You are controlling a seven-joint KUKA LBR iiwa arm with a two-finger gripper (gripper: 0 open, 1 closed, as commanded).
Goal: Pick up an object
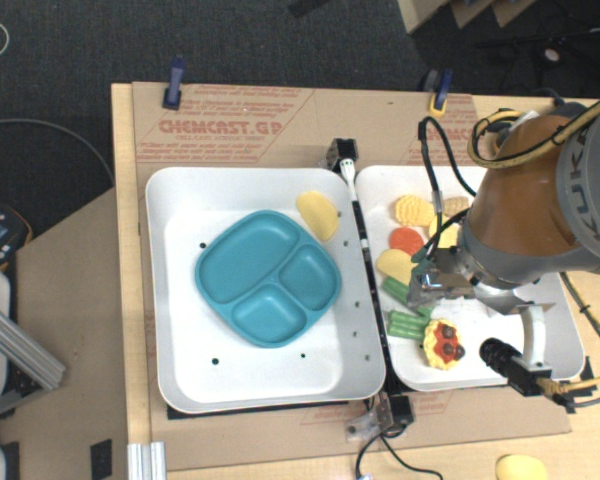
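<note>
Grey-and-orange arm hangs over the right bin — its tool sits low among toy foods, beside a green piece; its grip cannot be told.

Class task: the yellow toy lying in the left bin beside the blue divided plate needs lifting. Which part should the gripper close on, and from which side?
Grip the yellow toy across its narrower middle, coming straight down from above. It lies flat on the left bin, elongated, and seems to touch the blue plate, so fingers probably fit best across its short width.
</note>
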